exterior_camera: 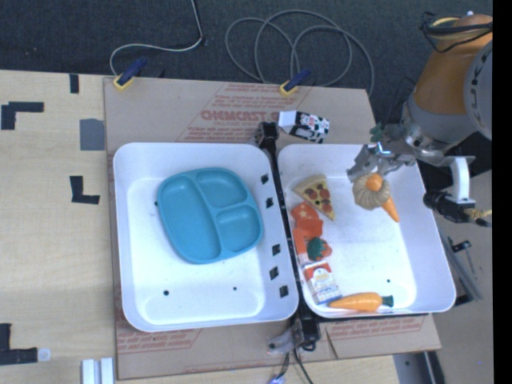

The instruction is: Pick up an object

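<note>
Claw hovering right over the tan-and-orange toy

Claw (370, 165) is sitting at the far edge of the right bin (424, 238), just above a small tan-and-orange toy (374, 194), some kind of play food with an orange tip poking out. It's touching or nearly touching the toy's top, but I honestly can't tell whether anything is being pinched, so not calling it a grab.

Using that toy as the landmark: a pizza slice (316, 194) is lying just beside it toward the divider, and a toy carrot (358, 301) is well apart from it along the bin's near wall. The blue tray (210, 214) is over in the other bin.

Guessing the toy is light, hard plastic and a bit slippery. I'd be taking it across the rounded tan body, not the tapered orange end.
</note>
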Tool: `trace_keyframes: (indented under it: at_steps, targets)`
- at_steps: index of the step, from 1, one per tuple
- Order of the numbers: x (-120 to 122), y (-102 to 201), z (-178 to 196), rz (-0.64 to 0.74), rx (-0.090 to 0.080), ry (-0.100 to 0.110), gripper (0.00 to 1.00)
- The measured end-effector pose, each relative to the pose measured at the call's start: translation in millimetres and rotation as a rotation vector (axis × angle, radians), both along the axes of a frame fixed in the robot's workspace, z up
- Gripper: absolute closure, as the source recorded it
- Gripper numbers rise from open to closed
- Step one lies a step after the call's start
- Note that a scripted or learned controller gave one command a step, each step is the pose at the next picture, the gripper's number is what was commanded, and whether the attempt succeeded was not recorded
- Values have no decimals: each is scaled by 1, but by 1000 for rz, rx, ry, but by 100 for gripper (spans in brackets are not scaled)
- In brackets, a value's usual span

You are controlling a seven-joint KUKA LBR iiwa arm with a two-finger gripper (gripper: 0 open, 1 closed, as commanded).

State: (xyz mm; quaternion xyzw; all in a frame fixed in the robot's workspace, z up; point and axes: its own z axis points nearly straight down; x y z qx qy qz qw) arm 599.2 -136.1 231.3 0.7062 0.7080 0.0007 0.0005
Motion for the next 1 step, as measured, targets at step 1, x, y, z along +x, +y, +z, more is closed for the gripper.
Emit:
trace_keyframes:
  at_steps: [1]
  targets:
    - [2,77,-18,0,1,3,100]
